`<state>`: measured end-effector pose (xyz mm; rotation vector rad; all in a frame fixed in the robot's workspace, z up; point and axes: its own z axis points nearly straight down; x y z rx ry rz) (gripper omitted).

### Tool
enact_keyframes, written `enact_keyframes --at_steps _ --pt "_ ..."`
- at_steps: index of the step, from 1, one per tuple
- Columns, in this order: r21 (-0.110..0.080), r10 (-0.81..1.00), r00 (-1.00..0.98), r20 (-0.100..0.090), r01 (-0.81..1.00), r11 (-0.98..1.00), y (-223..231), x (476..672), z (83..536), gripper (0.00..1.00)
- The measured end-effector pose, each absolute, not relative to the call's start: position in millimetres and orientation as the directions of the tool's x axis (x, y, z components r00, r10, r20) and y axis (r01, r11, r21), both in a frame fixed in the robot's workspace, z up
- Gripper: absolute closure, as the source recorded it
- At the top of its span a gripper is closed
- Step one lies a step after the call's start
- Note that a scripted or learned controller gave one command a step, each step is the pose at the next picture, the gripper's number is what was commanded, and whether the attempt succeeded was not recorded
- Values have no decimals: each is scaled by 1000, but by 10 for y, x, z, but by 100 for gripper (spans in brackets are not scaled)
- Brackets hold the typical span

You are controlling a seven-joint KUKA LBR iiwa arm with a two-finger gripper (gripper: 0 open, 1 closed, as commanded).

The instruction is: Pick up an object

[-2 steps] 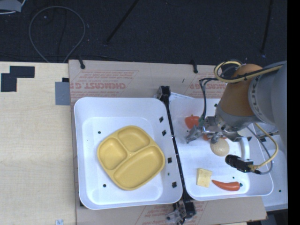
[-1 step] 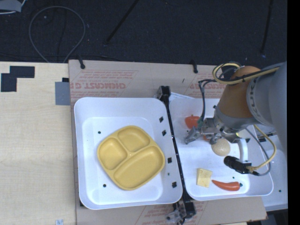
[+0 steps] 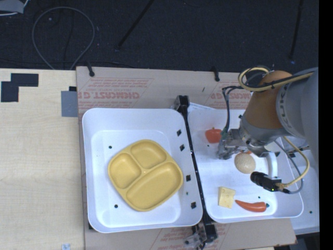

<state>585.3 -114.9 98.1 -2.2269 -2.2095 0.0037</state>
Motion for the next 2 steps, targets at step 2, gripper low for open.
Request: enact_keyframes --at_steps 2 --pt "2 1000 -1 0 1000 1 -1170 5703 1993 100"
